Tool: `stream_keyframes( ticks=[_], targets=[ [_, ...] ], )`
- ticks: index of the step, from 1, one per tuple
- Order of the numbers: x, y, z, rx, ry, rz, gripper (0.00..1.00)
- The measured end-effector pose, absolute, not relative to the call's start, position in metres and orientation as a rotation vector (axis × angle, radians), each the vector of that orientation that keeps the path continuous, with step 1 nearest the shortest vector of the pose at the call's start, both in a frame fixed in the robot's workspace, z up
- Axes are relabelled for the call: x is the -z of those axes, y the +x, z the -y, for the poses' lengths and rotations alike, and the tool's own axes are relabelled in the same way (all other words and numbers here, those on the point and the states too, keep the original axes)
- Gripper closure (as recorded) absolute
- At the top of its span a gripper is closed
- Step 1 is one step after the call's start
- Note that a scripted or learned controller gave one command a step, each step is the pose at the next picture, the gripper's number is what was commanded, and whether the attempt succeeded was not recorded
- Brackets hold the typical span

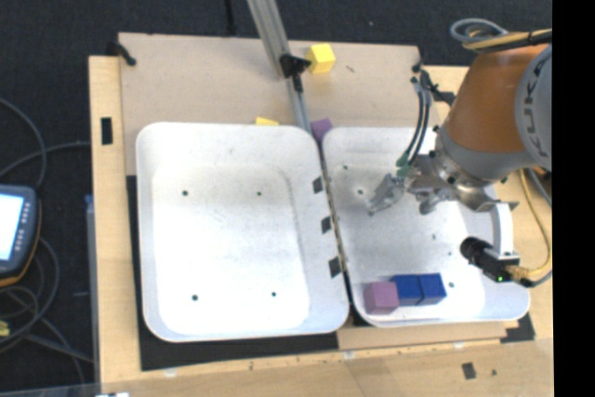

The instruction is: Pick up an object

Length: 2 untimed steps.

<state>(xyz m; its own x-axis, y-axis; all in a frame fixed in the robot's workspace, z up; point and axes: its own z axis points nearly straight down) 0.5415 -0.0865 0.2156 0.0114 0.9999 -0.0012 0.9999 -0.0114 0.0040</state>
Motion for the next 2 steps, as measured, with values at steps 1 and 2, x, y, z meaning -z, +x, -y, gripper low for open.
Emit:
stream_keyframes(
  ticks=[1,2],
  targets=[
    [-0.135,0.531,0.098,0.008,2.227,-2.222,0.0],
    [-0.286,0.549,0.095,-0.008,2.211,-2.22,0.0]
  ],
)
